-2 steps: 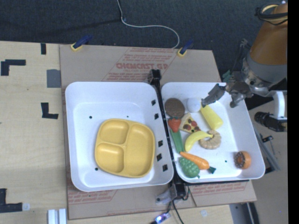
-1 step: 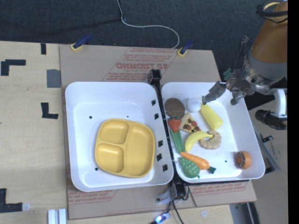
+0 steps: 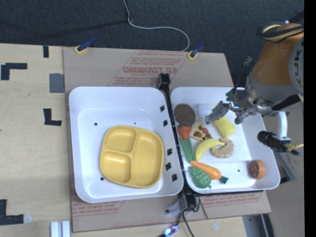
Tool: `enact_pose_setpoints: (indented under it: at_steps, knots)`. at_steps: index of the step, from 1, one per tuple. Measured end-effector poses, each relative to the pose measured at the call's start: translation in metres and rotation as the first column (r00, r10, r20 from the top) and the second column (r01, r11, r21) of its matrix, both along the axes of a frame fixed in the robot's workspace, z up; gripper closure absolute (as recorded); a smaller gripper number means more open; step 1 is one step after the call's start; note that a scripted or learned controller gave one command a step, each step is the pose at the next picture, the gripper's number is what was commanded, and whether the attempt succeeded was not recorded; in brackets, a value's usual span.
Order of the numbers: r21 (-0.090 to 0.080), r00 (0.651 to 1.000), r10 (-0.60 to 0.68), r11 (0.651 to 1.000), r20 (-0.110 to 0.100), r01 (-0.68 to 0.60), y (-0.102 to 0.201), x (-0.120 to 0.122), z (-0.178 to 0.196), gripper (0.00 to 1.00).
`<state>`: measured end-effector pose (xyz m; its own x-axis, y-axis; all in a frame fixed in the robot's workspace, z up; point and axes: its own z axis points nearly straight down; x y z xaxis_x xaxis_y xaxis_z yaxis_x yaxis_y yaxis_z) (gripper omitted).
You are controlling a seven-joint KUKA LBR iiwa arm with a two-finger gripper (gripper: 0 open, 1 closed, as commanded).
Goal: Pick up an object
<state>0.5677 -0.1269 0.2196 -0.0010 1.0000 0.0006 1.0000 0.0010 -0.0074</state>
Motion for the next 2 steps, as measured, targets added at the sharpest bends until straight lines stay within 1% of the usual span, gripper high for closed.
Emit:
enact_pose_setpoints:
  at_steps: [1,2]
  knots:
    - [0.0,1.0,0.0,1.0,0.001,0.0,0.01,-0.001,-0.05,0.0]
    - [0.0,1.0,0.0,1.0,0.0,0.0,0.013,-0.01,-0.098,0.0]
